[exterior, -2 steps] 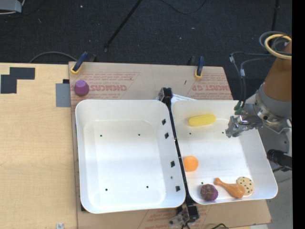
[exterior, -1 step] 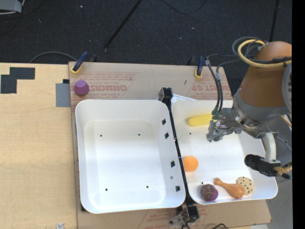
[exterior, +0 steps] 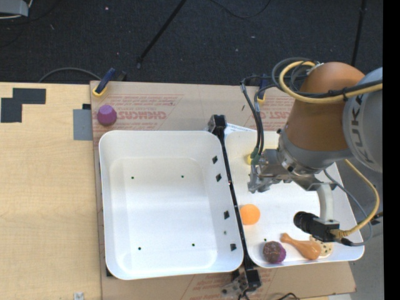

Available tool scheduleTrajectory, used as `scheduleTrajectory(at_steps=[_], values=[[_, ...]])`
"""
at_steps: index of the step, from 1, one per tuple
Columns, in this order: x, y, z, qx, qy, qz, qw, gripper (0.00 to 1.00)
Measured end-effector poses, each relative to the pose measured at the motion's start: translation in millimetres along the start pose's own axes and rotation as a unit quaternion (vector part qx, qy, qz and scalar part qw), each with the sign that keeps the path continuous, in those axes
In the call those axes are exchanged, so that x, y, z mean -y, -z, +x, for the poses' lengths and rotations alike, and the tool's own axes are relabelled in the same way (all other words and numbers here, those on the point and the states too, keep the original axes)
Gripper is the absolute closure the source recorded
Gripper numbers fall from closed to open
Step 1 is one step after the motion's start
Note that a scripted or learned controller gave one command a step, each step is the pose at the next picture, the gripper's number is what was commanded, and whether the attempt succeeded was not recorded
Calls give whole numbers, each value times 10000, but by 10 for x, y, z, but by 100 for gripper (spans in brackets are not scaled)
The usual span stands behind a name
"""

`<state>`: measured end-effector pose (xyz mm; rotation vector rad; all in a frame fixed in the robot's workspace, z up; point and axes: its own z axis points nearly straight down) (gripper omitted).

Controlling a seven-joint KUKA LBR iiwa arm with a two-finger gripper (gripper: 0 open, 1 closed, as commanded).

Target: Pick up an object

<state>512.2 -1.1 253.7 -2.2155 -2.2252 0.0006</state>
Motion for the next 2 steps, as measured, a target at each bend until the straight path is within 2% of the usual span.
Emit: scheduleTrajectory(at_steps=[2], values=[[138, -322, 1039, 3, -2, 3, 10000, 100]])
